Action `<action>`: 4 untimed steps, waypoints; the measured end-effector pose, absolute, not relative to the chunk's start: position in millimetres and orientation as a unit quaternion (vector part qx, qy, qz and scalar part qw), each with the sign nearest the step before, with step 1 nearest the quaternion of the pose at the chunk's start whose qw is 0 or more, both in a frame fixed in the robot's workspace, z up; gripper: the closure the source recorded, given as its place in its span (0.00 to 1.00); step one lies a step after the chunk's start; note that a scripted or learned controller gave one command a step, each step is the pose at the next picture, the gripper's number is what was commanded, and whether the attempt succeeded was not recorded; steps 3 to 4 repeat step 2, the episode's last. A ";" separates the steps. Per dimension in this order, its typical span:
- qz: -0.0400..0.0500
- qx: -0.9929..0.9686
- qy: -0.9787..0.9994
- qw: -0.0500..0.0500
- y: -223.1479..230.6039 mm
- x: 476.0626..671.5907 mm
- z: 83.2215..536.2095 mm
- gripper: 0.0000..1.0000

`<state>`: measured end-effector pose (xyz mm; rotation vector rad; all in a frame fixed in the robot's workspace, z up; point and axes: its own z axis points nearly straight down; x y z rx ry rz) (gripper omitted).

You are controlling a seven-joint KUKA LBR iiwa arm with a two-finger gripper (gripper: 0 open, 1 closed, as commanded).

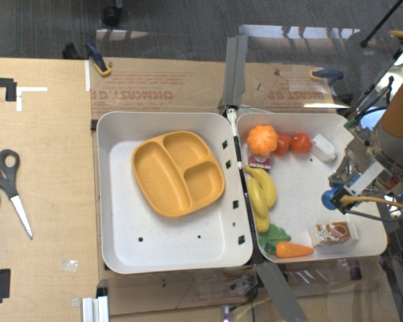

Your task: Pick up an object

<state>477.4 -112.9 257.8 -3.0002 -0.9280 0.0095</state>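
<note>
Claw (341,183), grip state indeterminable, hangs over the right bin's (299,193) right side near the small carton (334,233). This is probably the easiest pick, since it lies apart, whereas banana (260,192) and orange (262,139) hug the left wall.

A divided plate (178,173) lies in the middle of the left bin (121,247). In the right bin (299,193), a round fruit (262,139) sits in the far left corner, with a tomato (300,143) just right of it. A banana (262,192) lies along the left wall, before the fruit. A carrot (294,249) lies at the near edge, a carton (334,233) right of it. Scissors (12,190) lie on the bench (47,260), left of both bins.
</note>
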 end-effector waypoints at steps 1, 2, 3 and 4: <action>0.003 -0.982 -0.189 -0.001 -45.6 505.2 286.9 1.00; 0.002 -0.992 -0.130 0.001 -123.0 481.0 128.1 1.00; 0.002 -0.992 -0.130 0.001 -123.0 481.0 128.1 1.00; 0.002 -0.992 -0.130 0.001 -123.0 481.0 128.1 1.00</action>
